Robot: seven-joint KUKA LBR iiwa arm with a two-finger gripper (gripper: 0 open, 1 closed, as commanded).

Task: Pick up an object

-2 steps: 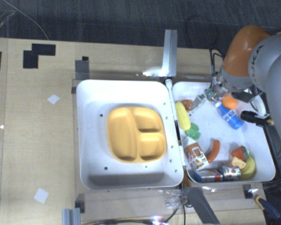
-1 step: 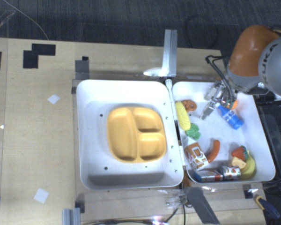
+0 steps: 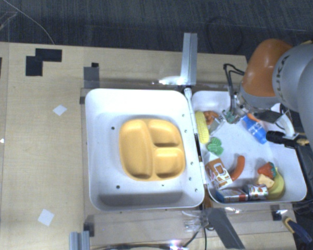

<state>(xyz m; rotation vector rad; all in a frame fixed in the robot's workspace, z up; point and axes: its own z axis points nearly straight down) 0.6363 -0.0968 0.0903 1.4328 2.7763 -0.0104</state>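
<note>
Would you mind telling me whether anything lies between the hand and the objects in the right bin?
Nothing visible does. The hand sits low at the far end of the right bin, with the blue bottle beside it and the corn cob further left, with bare bin floor between them.

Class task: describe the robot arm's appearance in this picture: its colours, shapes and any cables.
The arm has rounded, light grey casings with a bulbous orange band above the wrist. Thin black cables loop beside the wrist, toward the gripper, a small dark assembly below.
</note>
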